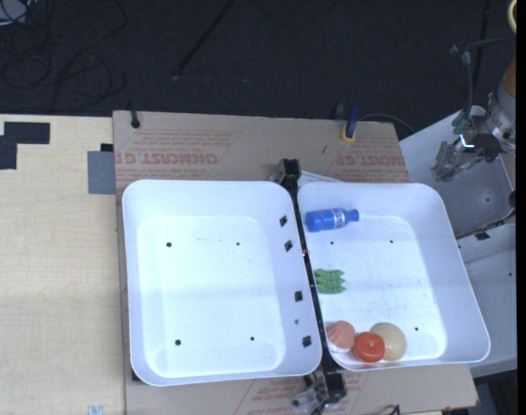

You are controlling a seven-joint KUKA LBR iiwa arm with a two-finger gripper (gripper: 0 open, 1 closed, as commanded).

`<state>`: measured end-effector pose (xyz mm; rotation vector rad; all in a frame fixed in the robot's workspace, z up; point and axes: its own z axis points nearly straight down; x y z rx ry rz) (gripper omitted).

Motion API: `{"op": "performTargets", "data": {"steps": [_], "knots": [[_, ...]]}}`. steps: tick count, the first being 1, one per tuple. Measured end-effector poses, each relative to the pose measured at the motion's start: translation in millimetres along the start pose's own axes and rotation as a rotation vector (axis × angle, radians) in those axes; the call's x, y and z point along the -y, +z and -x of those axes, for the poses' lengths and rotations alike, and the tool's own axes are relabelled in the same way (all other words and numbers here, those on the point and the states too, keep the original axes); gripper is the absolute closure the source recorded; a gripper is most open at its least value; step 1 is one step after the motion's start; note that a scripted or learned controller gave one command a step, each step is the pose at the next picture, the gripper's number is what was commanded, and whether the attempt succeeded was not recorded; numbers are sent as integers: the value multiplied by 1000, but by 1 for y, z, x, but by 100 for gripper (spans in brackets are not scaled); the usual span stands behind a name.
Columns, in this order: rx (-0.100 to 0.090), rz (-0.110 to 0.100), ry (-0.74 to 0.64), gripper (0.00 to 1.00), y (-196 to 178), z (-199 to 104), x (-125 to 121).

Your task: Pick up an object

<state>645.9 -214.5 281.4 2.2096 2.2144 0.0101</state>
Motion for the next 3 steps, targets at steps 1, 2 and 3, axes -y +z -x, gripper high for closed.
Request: {"op": "performTargets", "data": {"steps": [1, 2, 3], "knots": [[0, -2, 0, 100, -117, 0, 0], [-3, -10, -2, 100, -159, -1, 4], [-5, -18, -3, 100, -129, -1, 1]]}}
